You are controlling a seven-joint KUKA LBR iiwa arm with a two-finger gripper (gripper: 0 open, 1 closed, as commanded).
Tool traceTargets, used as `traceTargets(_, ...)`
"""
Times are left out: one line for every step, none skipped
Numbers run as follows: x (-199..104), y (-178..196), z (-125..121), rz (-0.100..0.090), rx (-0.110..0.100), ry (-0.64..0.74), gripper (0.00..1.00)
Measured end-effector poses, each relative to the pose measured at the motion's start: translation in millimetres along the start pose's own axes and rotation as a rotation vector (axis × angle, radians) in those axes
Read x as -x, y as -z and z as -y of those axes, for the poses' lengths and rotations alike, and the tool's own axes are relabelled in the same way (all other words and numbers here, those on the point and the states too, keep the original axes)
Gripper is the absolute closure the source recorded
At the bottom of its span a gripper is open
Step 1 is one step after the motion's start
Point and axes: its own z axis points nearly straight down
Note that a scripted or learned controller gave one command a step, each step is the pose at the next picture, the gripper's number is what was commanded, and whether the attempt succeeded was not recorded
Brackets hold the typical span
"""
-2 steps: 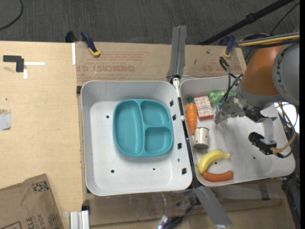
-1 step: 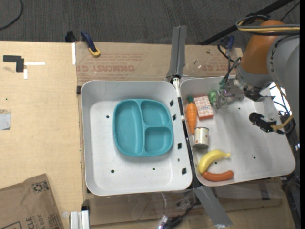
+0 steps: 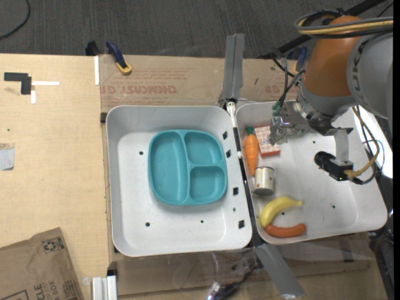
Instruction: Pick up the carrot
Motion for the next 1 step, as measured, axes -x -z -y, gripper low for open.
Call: traceTargets(-71.7, 12.0, 91.3, 0.000, -0.001, 0.001, 1.00)
